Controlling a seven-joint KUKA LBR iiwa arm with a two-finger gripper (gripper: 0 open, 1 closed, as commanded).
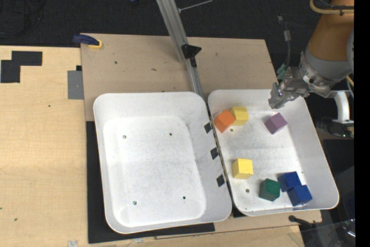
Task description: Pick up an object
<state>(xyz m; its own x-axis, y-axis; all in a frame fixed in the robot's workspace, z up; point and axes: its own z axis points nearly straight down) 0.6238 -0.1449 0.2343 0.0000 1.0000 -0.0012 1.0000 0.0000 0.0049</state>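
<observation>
A: Now, where is the gripper [278, 99] seen?

B: It is seen over the far part of the right bin [324, 168], near that bin's far rim, hung from the grey wrist below the orange band [332, 23]. Nothing is seen between its fingers. Whether they are spread or drawn together cannot be told; they are too small and blurred.

A: Which object is found nearest to it?

B: A purple block [276, 122] is found just below the gripper in the view, a little toward the camera, apart from it and resting on the bin floor. To the gripper's left, a yellow cube [240, 114] and an orange cube [225, 120] are set touching one another, near the bin's left wall.

A: And farther off?

B: Toward the camera and left of the gripper, a second yellow cube [243, 168] is placed alone. Well apart from the gripper, near the bin's near edge, a green block [269, 190] is laid just beside two blue blocks [294, 187], which are pressed together.

A: What else is noted?

B: The left bin [110, 107] is seen well to the gripper's left on the worktop [40, 142], and a slanted metal rail [170, 14] is raised behind the bins.
</observation>
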